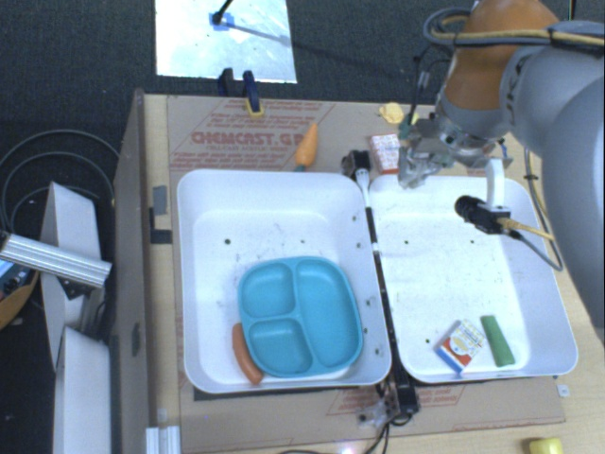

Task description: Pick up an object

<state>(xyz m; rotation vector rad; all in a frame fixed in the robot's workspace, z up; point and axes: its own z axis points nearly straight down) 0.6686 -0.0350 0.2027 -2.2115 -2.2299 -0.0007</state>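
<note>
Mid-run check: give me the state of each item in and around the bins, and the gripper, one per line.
Blue divided plate: flat in the left bin.
Hot dog: lying against the plate's near-left edge.
Small box: flat in the right bin, near corner.
Green block: lying beside the box.
Carrot: outside, behind the bins.
Gripper: over the right bin's far edge.

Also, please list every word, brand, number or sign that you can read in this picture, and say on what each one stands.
"CHEMCAST": red print on the cardboard sheet under the bins; the smaller line beneath it is too blurred to read.
Small box in the right bin: coloured print, too small to read.
Small packet behind the bins: unreadable.
</note>
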